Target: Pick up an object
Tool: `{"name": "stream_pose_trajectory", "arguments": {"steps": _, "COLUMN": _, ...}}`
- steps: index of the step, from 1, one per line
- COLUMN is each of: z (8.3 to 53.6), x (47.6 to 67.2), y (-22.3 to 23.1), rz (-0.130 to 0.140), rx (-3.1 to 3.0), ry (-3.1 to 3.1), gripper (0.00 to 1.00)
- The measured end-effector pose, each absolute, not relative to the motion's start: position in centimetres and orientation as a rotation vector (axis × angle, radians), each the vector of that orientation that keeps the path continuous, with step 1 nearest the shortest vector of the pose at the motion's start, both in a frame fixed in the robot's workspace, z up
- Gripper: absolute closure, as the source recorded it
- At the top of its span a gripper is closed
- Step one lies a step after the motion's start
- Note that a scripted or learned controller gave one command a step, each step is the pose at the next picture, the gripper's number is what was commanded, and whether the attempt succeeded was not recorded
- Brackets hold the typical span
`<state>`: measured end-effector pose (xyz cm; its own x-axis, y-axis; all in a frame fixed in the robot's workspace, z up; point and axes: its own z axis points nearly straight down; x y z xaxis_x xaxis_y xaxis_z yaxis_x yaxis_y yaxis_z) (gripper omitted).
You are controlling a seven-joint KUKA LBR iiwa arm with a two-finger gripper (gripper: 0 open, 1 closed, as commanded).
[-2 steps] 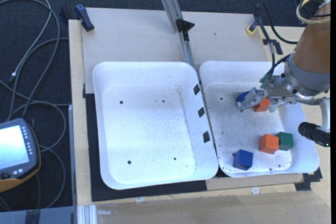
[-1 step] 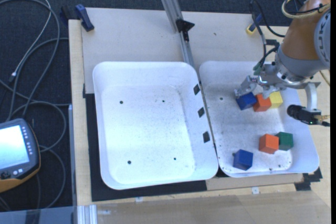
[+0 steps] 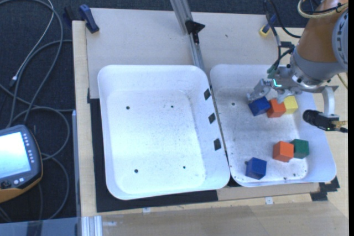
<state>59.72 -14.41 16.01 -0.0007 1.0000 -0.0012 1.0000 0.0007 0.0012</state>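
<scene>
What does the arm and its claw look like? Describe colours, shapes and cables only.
The arm is a thick, rounded body: an orange band above, grey casing below it towards the wrist. A yellow cable loops over its top, and dark cables run down its left side. The claw is a small grey metal assembly with a small teal-green light on it, much slimmer than the arm.
</scene>
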Motion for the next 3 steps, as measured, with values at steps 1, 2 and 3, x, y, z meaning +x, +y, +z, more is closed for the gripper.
{"name": "stream_pose_trajectory", "arguments": {"steps": 1, "z": 13.4, "x": 59.7, "y": -15.7, "rz": 0.007, "rx": 2.214, "ry": 2.219, "gripper": 0.0}}
{"name": "stream_pose_trajectory", "arguments": {"steps": 2, "z": 12.8, "x": 58.8, "y": -16.0, "rz": 0.014, "rx": 2.204, "ry": 2.215, "gripper": 0.0}}
{"name": "stream_pose_trajectory", "arguments": {"steps": 3, "z": 11.7, "x": 59.1, "y": -15.8, "rz": -0.002, "rx": 2.226, "ry": 2.222, "gripper": 0.0}}
